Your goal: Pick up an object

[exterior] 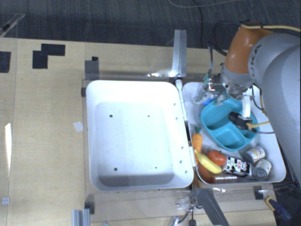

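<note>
Camera view has the gripper (225,94) low at the far rim of the tilted blue plastic bowl (225,126), its grip impossible to judge, so nothing looks lifted yet.

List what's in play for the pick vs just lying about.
In play: gripper over the right bin; blue bowl under it; carrot, banana, tomato, two cans, black box.

Lying about: left bin, floor cable, black marks on bench.
</note>
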`<state>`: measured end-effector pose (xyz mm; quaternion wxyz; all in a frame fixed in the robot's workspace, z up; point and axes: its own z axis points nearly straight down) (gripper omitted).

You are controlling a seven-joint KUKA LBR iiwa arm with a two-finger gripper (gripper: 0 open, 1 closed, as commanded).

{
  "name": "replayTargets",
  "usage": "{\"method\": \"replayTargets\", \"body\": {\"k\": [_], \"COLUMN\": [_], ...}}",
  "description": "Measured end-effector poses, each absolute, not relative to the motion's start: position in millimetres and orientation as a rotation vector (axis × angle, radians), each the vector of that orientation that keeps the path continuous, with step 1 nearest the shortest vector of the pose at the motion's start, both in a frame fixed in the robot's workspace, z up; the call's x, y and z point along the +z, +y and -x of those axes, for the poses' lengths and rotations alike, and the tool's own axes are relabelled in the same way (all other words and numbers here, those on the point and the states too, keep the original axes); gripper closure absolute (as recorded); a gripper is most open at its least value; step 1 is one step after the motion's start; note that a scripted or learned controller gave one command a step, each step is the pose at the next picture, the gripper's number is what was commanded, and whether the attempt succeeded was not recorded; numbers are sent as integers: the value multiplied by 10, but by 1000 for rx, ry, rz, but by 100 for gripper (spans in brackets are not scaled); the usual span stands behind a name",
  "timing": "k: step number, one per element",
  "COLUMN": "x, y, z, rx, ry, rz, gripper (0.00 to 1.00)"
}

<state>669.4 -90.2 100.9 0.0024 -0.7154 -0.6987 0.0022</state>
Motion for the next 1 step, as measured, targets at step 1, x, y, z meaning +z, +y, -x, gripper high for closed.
{"method": "replayTargets", "body": {"k": [1], "x": [1872], "y": [-251], "z": [-6703], "rx": [-9], "ry": [-2245], "rz": [2204], "gripper": [100]}}
